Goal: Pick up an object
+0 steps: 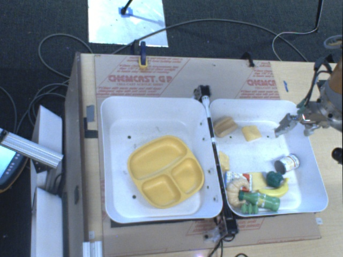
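Left bin [115, 143] – yellow three-compartment tray [165, 170]; right bin [311, 197] – bread pieces, green bottle [259, 200], small can [289, 163]; gripper [292, 123] above the right bin's far corner – finger state cannot be told

You're looking at a dark carpeted floor [43, 15] around the bench [177, 71]. Beyond the bench's far edge lies a pale square sheet [126, 15], and black cables [225, 25] snake beside it.

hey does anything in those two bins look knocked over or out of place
Mildly: the green bottle lies on its side at the right bin's front, crowded against the banana. The yellow divided tray sits flat, slightly askew.
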Controlling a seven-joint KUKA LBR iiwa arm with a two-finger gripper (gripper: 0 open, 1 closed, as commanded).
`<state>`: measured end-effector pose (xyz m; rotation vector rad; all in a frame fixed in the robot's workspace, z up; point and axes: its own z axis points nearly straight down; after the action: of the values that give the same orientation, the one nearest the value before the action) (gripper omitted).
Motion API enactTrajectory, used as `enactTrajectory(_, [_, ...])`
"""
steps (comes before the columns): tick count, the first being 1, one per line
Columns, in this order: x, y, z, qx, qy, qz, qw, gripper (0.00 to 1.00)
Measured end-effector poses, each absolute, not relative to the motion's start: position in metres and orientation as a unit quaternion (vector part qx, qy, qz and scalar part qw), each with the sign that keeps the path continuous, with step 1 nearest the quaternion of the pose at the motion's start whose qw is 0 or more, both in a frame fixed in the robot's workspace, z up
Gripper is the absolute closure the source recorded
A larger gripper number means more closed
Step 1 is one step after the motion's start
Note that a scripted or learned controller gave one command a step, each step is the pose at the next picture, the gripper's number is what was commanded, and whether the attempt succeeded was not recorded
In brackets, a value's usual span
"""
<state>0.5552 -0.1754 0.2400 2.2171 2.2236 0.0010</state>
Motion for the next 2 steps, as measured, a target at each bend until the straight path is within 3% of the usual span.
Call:
enactTrajectory(1, [0.608, -0.174, 0.127, 0.705, 0.709, -0.0004, -0.001, 0.00])
enactTrajectory(2, [0.511, -0.207, 0.088, 0.707, 0.707, -0.0006, 0.000, 0.00])
